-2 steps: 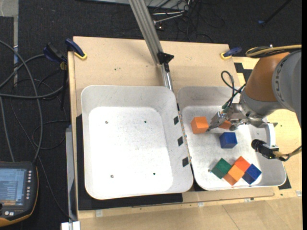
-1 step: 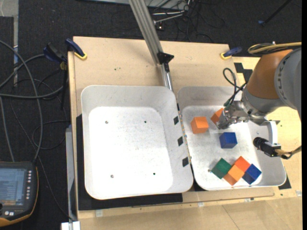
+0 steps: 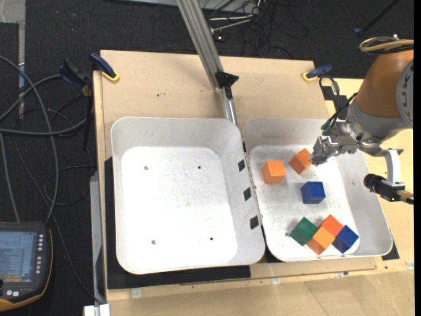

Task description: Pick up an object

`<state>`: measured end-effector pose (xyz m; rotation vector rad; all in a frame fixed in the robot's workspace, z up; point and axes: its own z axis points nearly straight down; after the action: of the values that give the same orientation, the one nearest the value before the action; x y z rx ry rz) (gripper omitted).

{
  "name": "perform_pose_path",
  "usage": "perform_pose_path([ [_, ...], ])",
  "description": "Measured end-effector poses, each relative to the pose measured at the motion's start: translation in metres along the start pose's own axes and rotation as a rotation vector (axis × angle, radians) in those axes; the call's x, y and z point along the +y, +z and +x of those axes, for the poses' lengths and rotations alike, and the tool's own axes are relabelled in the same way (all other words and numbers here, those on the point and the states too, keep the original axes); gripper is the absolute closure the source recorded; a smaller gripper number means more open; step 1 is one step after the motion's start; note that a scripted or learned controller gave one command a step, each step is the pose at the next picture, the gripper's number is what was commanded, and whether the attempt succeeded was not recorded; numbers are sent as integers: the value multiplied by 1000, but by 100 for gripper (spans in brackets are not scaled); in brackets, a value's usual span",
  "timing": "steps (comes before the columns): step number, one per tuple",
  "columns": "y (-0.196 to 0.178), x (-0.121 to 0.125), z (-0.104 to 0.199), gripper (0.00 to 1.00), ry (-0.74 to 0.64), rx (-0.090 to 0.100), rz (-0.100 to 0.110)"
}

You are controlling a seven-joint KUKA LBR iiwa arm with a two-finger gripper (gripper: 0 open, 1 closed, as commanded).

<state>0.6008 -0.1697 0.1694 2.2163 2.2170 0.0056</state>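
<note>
My gripper (image 3: 321,153) hangs over the upper part of the right bin (image 3: 368,206), reaching in from the right. A small orange block (image 3: 300,160) sits tilted just left of the gripper tip, touching or nearly touching it. An orange cube (image 3: 274,170) lies further left on the bin floor. Below them rests a blue cube (image 3: 313,192). At the bin's near edge is a cluster: a green cube (image 3: 304,231), an orange block (image 3: 326,233) and a blue block (image 3: 346,239).
The left bin (image 3: 131,137) lies beside the right one, their rims meeting at the middle. A slanted metal pole (image 3: 204,38) comes down to the bins' far junction. Clamps mark the bench's far corners.
</note>
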Motion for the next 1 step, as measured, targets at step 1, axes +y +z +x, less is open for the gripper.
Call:
perform_pose_path([
  [1,-56,9,-9,100,-1,-1,0],
])
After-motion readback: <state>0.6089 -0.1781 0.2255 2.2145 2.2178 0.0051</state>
